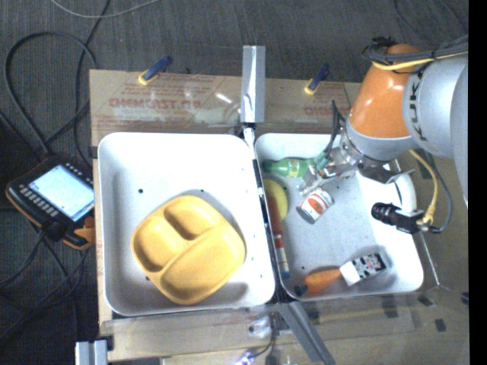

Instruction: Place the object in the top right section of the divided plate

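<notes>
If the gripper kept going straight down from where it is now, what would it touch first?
Most likely the green bottle lying at the top of the right bin, since the gripper hangs at that bottle's right end. The small can lies just below it in the view. Depth is hard to judge from this slant.

Grey arm (pixel 426 90) reaches in from right, claw (pixel 329 166) lowered.

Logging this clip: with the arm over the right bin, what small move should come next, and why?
Probably lower the gripper onto the small can just below it. The yellow divided plate in the left bin has nothing in its sections, and nothing shows between the fingers, so a grasp likely comes before any carry.
</notes>
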